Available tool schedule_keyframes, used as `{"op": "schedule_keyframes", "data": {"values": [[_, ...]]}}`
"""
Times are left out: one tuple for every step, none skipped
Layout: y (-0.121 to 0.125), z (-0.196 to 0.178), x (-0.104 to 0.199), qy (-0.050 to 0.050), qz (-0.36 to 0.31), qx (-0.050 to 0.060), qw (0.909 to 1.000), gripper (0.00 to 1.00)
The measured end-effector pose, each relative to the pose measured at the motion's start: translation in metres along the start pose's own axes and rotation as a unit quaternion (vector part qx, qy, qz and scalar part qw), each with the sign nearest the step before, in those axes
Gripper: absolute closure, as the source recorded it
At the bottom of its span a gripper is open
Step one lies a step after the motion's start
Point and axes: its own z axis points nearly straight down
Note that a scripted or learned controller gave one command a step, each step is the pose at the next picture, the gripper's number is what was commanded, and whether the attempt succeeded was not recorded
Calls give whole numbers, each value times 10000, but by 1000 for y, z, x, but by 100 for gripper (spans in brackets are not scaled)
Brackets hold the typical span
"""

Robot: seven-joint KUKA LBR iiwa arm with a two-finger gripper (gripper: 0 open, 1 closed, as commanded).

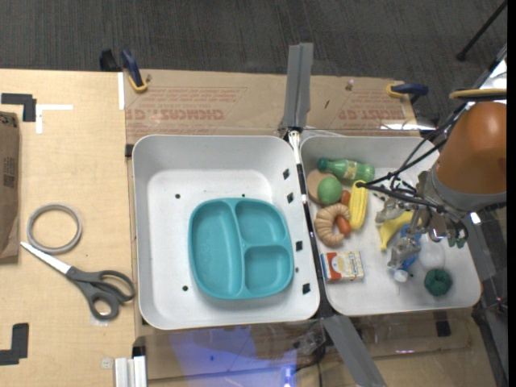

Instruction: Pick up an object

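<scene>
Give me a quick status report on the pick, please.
Gripper low in right bin, among toys. Finger state unclear. Nothing seen held. Corn and dark green ball close by.

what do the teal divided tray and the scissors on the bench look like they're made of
The teal tray looks like molded plastic: one even colour, rounded compartment edges, a soft satin sheen. The scissors seem to have metal blades, pale and shiny, with grey handles that are probably plastic, dull and thick-looped.

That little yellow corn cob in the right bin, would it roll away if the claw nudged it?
Probably a little: the corn cob looks rounded and elongated, so it may roll sideways. The croissant and the green fruit lie close beside it and would likely stop it. It looks like stiff, light toy plastic.
</scene>
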Motion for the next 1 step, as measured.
{"op": "schedule_keyframes", "data": {"values": [[80, 0, -7, 5, 495, 12, 9988, 0]]}}
